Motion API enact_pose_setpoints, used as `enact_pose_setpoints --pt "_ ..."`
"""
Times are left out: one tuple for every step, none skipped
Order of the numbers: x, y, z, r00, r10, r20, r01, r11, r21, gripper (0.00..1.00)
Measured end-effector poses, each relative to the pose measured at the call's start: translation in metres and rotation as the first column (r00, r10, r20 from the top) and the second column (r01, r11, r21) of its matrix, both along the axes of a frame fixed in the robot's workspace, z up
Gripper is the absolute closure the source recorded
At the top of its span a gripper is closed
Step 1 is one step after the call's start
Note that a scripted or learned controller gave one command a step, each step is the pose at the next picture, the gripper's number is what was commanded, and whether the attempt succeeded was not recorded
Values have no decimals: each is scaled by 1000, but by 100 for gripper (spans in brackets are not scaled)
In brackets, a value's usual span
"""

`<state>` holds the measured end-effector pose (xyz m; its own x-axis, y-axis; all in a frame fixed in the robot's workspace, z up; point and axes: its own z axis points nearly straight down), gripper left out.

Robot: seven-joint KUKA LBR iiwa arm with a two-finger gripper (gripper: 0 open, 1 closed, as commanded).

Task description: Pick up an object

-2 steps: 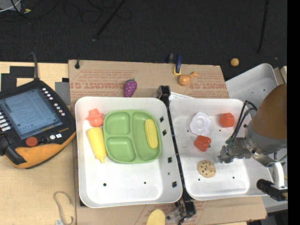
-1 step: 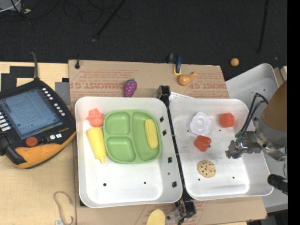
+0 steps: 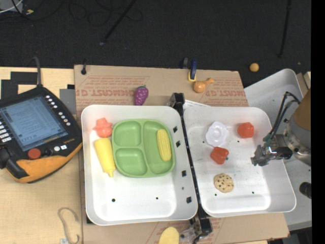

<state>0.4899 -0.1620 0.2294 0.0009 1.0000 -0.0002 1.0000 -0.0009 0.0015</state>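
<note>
The cookie (image 3: 223,183) lies flat in the right bin (image 3: 277,200), round, so it points no special way; a red block (image 3: 219,155) sits just above it; the gripper (image 3: 260,157) hangs near the right wall, maybe holding nothing; how wide its claw is cannot be told; it looks set to reach, then go down over one thing.

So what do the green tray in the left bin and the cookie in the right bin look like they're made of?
The green tray looks like molded plastic: one even color, a soft sheen, rounded compartment walls. The cookie is probably a plastic or rubber toy, tan with dark specks and a matte surface; the view is too coarse to be sure.
</note>
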Motion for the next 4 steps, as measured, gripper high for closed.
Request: enact_pose_setpoints --pt "23 36 -5 1000 4 -3 -4 1000 2 100" --pt "61 80 -4 1000 5 -2 -5 1000 2 100" --pt "90 127 -9 1000 5 -2 -5 1000 2 100" --pt "82 150 -2 1000 2 -5 -2 1000 2 100"
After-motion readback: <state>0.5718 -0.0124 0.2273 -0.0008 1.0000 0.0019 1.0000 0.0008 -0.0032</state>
